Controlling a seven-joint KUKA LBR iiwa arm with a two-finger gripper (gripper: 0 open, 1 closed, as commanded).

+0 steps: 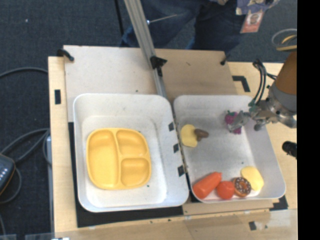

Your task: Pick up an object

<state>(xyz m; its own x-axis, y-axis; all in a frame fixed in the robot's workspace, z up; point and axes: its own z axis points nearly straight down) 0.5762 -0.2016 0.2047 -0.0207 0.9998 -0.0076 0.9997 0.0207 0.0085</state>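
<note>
My gripper reaches in from the right over the upper right part of the right bin, below the arm's orange band. A small purple object sits right at the gripper's tip; whether it is gripped is unclear. Further left in this bin lies a pale yellow piece with a brown bit beside it. Along the bin's near edge lie an orange carrot, a red tomato, a sprinkled donut and a yellow lemon.
The left bin holds a yellow divided plate. A slanted aluminium post rises from the bench behind the bins. A person stands at the far side. Cables hang by the wrist.
</note>
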